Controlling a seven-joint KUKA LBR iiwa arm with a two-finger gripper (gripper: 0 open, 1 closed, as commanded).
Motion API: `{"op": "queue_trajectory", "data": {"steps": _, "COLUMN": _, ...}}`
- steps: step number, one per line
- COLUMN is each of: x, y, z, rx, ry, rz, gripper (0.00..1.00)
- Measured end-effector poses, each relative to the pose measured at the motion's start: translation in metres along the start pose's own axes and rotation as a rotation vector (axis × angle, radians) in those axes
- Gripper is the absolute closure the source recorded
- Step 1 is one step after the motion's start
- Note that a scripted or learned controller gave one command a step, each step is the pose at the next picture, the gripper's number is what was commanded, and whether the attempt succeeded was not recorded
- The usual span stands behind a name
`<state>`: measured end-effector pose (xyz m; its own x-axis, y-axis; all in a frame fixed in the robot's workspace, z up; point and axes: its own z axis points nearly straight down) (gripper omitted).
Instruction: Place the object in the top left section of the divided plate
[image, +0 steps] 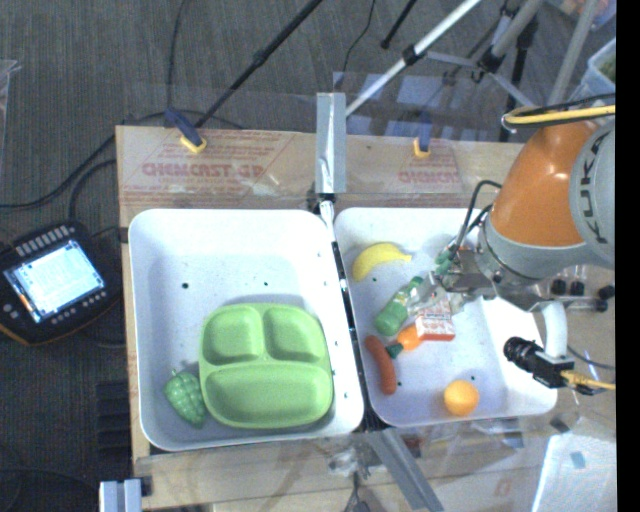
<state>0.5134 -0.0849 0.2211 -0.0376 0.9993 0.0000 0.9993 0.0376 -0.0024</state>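
A: What is staying out of sight here?

B: The arm (560, 200) is running off the right edge, and its wrist is covering the jaws, so their state is not showing.

A: And in the bins?

B: The green bottle's (400, 305) upper end is slipping under that wrist. The bumpy green thing (186, 396) beside the divided plate (266, 365) is looking too blurred to name.

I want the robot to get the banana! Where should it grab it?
Probably across the banana's middle, coming straight down from above. It lies flat and curved in the right bin, with bare floor along both long sides, so the end effector could straddle its narrow width.
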Motion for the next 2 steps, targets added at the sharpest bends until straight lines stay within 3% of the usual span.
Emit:
{"op": "queue_trajectory", "data": {"steps": 1, "x": 0.096, "y": 0.013, "z": -0.055, "rx": 0.000, "ry": 0.000, "rz": -0.100, "gripper": 1.00}}
{"op": "queue_trajectory", "data": {"steps": 2, "x": 0.146, "y": 0.012, "z": -0.070, "rx": 0.000, "ry": -0.002, "rz": -0.158, "gripper": 1.00}}
